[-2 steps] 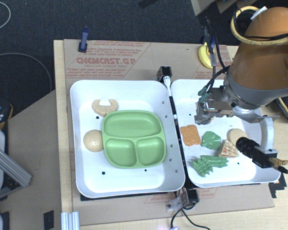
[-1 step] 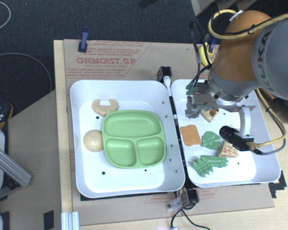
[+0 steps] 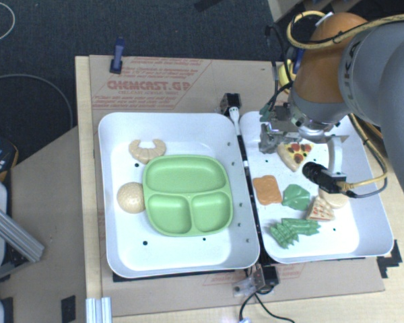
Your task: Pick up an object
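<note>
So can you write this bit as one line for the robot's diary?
stage: reaching | gripper: low in right bin, beside pizza slice | held: nothing seen | green tray: left bin

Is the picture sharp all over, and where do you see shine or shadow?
Camera view: the green tray and left bin look fairly sharp under even light; soft sheen on the orange band; the arm, nearest the lens, looks soft; faint shadow around the tool.
</note>
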Robot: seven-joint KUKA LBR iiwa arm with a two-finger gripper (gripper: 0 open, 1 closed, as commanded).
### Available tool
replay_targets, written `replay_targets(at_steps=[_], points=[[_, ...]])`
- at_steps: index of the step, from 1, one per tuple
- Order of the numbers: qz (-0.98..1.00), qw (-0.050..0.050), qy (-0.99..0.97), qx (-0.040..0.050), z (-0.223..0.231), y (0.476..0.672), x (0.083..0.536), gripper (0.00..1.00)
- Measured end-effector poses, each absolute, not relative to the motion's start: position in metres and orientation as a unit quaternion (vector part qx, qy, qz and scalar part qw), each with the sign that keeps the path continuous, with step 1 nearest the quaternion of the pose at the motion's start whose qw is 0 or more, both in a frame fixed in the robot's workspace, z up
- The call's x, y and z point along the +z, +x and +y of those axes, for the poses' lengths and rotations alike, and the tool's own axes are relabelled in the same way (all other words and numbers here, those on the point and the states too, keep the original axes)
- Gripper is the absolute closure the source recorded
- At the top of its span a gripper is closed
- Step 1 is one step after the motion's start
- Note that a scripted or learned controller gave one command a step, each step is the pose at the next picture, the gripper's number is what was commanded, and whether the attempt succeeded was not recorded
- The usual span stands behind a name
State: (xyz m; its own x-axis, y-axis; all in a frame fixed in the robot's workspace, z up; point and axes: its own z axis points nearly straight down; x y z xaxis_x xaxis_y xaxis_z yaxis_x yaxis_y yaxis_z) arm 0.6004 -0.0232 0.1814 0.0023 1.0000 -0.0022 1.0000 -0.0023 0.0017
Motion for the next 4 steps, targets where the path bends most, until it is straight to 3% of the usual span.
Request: replay_targets(at_steps=[1,2,3,4], points=[[0.707,0.002,0.708,0.0031,-0.028,0.483,0.31,1.0],[0.708,-0.002,0.706,-0.0008,0.014,0.479,0.287,1.0],[0.708,0.001,0.706,0.001,0.036,0.481,0.295,1.0],[0.705,0.003,0.709,0.0018,-0.015,0.48,0.334,1.0]])
